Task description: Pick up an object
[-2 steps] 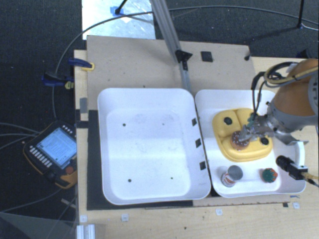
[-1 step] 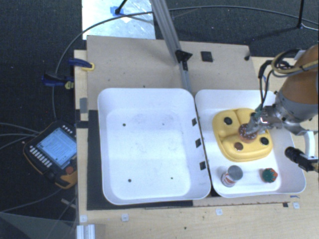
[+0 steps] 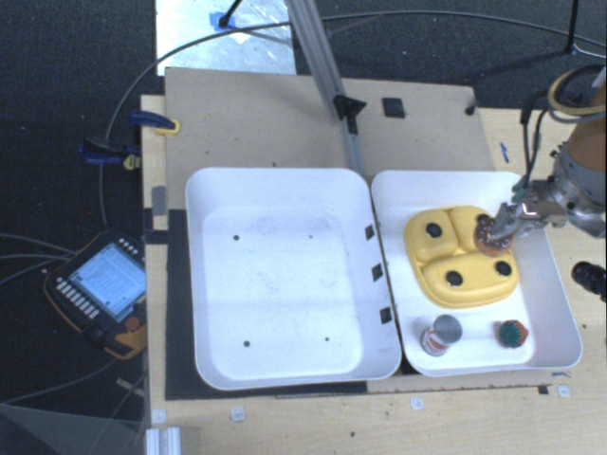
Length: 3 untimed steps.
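Currently listed, right bin (image 3: 569,344): one yellow moulded block (image 3: 462,256) with dark spots, one small metal can (image 3: 440,334), one small red-and-green ball (image 3: 512,333), all candidates for picking. Gripper (image 3: 500,226) sits low at the block's right edge beside a small brownish piece (image 3: 489,239), presumably targeting it; finger spread and any hold cannot be told. Left bin (image 3: 275,273) adjoins, likely the drop side.

claw (image 3: 495,227) over yellow tray (image 3: 460,256) | right bin (image 3: 560,325)

Dark speckled floor (image 3: 66,55), cardboard-topped bench (image 3: 285,121)
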Each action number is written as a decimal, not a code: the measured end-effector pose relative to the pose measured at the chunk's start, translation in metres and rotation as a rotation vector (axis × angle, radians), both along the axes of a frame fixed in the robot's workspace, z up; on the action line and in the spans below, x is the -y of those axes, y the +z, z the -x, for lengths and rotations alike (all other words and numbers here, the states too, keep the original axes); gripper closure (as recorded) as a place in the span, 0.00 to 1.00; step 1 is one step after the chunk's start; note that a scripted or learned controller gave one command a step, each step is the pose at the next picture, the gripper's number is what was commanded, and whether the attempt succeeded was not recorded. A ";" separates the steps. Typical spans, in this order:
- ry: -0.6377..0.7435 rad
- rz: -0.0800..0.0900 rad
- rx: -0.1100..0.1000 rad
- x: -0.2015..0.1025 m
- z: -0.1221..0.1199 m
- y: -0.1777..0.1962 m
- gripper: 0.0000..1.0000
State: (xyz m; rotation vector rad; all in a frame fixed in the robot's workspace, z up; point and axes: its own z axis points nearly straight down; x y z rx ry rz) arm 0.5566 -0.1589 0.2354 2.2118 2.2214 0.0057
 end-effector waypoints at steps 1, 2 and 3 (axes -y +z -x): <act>0.001 -0.001 -0.002 0.000 -0.001 0.042 1.00; 0.005 -0.003 -0.005 -0.049 -0.004 0.042 1.00; 0.006 -0.003 -0.005 -0.105 -0.009 0.040 1.00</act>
